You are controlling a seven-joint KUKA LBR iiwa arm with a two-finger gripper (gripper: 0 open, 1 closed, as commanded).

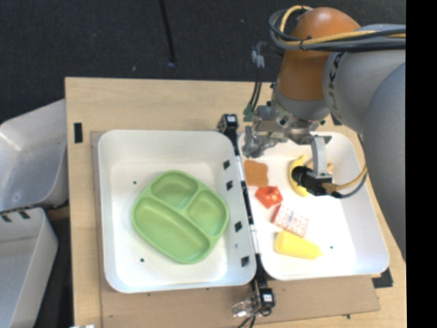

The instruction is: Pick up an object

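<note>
My gripper (257,144) hangs over the far left corner of the right bin (355,244), just above a flat orange-brown square (256,173). Nothing can be seen held in it. Along the bin's left side, nearer the front, lie a small red block (268,196), a white block with pink marks (291,219) and a yellow piece (296,246).
A green divided plate (180,215) lies in the left bin (116,183). The wall between the bins (243,203) runs right beside the objects. The grey arm with its orange band (311,53) fills the space over the right bin's back.
</note>
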